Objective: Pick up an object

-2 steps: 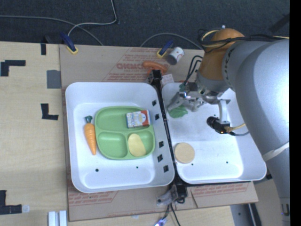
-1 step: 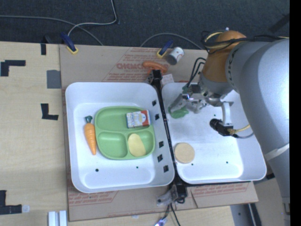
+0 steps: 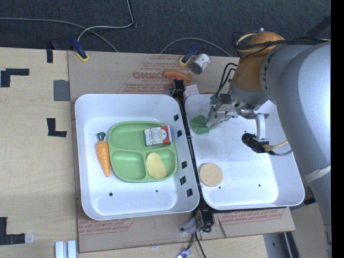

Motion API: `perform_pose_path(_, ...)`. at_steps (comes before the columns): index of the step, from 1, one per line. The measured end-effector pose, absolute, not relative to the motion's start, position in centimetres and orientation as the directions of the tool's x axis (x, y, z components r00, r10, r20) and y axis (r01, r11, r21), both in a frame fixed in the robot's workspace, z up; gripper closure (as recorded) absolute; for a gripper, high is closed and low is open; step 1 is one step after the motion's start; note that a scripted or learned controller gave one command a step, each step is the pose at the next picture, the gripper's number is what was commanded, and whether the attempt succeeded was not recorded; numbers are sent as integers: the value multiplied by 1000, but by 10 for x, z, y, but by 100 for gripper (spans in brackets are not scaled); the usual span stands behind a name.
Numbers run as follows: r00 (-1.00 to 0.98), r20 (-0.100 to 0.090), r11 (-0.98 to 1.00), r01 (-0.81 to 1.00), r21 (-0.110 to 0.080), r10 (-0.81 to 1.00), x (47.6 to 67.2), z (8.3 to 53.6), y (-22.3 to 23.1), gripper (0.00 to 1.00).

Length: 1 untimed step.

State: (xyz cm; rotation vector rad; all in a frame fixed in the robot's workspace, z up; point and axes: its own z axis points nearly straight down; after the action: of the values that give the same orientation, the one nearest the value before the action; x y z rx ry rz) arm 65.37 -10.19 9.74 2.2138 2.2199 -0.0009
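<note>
A blue clamp (image 3: 79, 49) and black cable (image 3: 127, 7) lie beyond the cardboard sheet (image 3: 145, 79)

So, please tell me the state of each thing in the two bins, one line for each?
Green item: in the right bin, beside the divider, at the gripper; grasp unclear.
Round tan disc: flat in the right bin, free.
Green tray: flat in the left bin.
Small carton: lying in the tray.
Yellow piece: lying in the tray.
Carrot: lying beside the tray.
</note>
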Motion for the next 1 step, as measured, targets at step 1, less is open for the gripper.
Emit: perform_pose_path(1, -3, 1, 3, 1000, 1, 1000, 620, 185, -48, 100)
